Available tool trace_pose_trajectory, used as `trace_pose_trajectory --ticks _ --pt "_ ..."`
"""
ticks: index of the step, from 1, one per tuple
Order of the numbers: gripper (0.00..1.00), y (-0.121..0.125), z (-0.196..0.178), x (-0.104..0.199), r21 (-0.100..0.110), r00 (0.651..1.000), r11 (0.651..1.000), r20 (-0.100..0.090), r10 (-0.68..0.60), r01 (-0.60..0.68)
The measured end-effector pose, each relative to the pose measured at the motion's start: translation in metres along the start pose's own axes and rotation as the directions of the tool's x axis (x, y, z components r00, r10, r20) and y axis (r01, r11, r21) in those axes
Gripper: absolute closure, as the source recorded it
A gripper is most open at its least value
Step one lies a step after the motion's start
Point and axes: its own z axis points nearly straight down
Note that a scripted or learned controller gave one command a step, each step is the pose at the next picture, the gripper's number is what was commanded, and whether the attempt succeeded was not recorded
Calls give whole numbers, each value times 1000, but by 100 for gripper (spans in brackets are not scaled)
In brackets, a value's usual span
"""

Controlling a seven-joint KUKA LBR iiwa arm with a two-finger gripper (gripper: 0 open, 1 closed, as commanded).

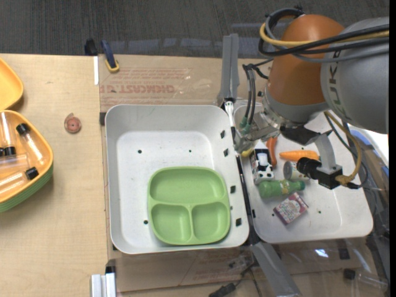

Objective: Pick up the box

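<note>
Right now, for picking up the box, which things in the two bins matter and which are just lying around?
For the job:
small patterned box in the right bin
gripper above that bin's left side

Lying about:
green bottle
carrot
black-and-white toy
green divided plate in the left bin

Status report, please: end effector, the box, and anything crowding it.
End effector low over right bin. Box lying free. Green bottle close beside it.

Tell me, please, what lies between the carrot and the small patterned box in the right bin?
In the camera view, a green bottle lies between the carrot and the box, on its side.
</note>
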Motion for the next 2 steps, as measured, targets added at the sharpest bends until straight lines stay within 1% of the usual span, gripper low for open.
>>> trace_pose_trajectory --ticks 1,2 --pt "100 -82 19 -7 2 991 991 -1 134 -134" --pt "100 -59 52 55 4 962 962 -1 274 -274"
